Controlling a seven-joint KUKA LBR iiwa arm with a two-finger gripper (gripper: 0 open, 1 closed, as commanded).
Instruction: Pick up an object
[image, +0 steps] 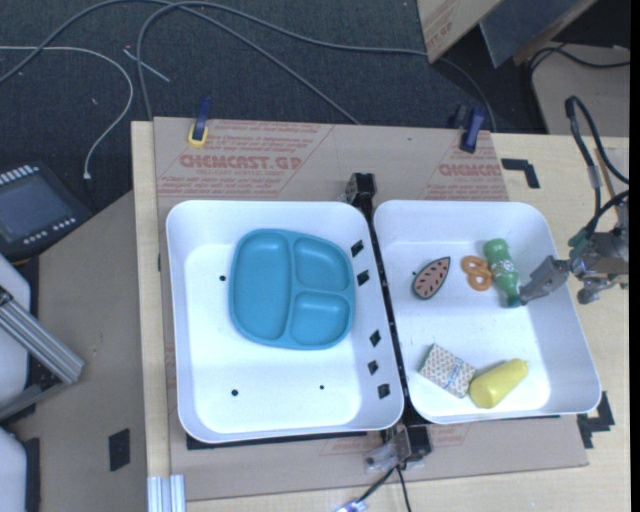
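Not much progress on the pick so far, going by how things lie. The gripper (548, 280) is reaching in over the right edge of the right bin (440, 215), and one grey finger tip sits just beside the green bottle (501, 268), maybe touching it. I honestly can't tell whether the fingers are spread or pressed together from this angle, and nothing is visibly between them, so I wouldn't call anything grabbed.

Everything pickable is in the right bin: the green bottle near its far right side, an orange ring thing (476, 272) right next to it, a brown leaf-shaped piece (432, 278) toward the middle, then a small patterned packet (446, 370) and a yellow bottle (497, 383) touching each other near the front edge. The left bin (200, 400) holds a blue divided plate (292, 288).

So what's left is basically the whole job: close on something and lift it. The green bottle looks like the likely target.
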